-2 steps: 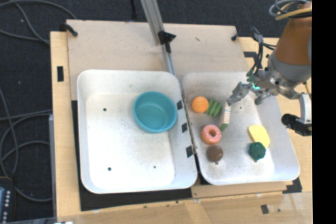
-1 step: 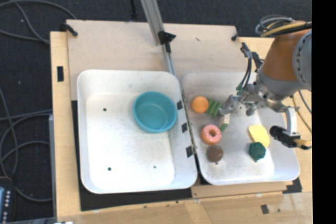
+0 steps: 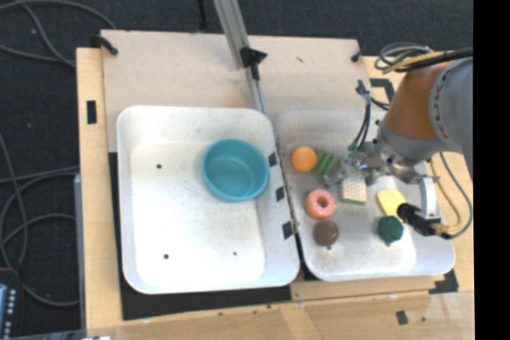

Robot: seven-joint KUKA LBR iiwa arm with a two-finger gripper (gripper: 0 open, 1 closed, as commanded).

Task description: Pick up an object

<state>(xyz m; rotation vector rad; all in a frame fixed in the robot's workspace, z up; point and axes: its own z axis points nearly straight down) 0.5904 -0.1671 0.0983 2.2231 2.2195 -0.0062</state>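
Note:
The right bin (image 3: 362, 267) holds several small objects: an orange ball (image 3: 304, 158), a green piece (image 3: 325, 164) beside it, a pink donut (image 3: 321, 204), a brown lump (image 3: 325, 232), a pale waffle-like square (image 3: 354, 190), a yellow piece (image 3: 389, 201) and a dark green piece (image 3: 390, 229). My gripper (image 3: 355, 168) hangs low over the middle of this bin, just above the waffle-like square and right of the green piece. The arm's wrist hides part of the bin behind it.
A blue bowl (image 3: 235, 169) sits in the left bin (image 3: 159, 251), near its upper right. A slanted metal pole (image 3: 231, 12) rises from the bench behind the bins. Cables (image 3: 446, 195) loop beside the arm at the right bin's right edge.

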